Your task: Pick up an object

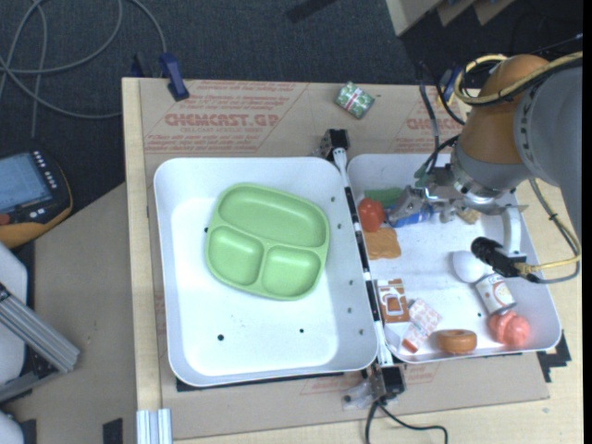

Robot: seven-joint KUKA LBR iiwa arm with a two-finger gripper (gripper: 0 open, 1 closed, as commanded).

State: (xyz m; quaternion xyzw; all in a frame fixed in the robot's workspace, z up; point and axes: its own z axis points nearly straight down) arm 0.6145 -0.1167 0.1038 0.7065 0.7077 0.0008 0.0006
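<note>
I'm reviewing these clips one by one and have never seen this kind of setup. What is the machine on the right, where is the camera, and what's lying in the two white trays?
One fixed camera looks down at a slant on a bench. The grey machine with the orange band is a robot arm reaching in from the right; its gripper hangs over the right bin, among small items. I cannot tell whether it holds anything. That bin contains a red ball, a tan block, a doughnut-like piece, a pink toy and a small bottle. The left bin holds a green divided plate.
</note>
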